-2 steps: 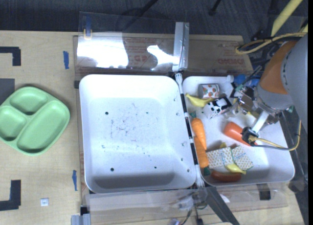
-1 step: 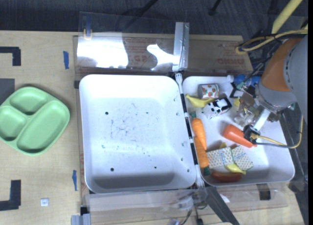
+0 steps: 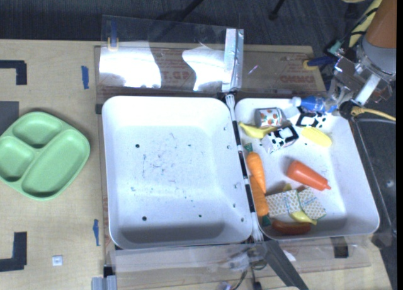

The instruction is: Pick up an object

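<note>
The right bin (image 3: 362, 213) holds several small items. An orange carrot (image 3: 256, 183) lies along its left wall, and a shorter orange-red carrot (image 3: 308, 175) rests mid-bin. Near the back are a white box with red dots (image 3: 269, 116), a yellow banana (image 3: 254, 131), a black-and-white block (image 3: 281, 136), a yellow lemon (image 3: 317, 136) and a blue object (image 3: 310, 104). Patterned pads (image 3: 295, 203) lie at the front. My gripper (image 3: 340, 98) hangs over the bin's back right corner, just right of the blue object, with nothing seen held in it.
The left bin (image 3: 119, 118) sits beside the right one. A green divided plate (image 3: 41, 154) rests on the bench at far left. A clear plastic panel (image 3: 170, 62) stands behind the bins. Cables and the arm (image 3: 378, 36) crowd the upper right.
</note>
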Robot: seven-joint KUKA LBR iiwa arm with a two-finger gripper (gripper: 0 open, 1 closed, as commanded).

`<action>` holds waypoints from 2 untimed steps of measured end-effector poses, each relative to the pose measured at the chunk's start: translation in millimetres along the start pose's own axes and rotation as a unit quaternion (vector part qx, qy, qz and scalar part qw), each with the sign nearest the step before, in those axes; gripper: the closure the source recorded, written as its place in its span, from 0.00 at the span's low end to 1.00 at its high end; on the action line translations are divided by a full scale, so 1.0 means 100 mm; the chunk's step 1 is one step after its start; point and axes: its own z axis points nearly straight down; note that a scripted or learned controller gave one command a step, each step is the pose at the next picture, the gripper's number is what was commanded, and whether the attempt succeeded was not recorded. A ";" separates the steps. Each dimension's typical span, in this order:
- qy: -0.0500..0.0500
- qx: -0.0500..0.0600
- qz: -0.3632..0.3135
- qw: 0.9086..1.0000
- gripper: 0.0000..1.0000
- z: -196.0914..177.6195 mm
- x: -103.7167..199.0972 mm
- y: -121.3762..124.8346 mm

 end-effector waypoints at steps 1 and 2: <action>-0.001 0.002 0.089 0.996 1.00 1.14 0.22 -0.23; 0.000 0.000 0.027 1.000 1.00 0.54 0.48 -0.25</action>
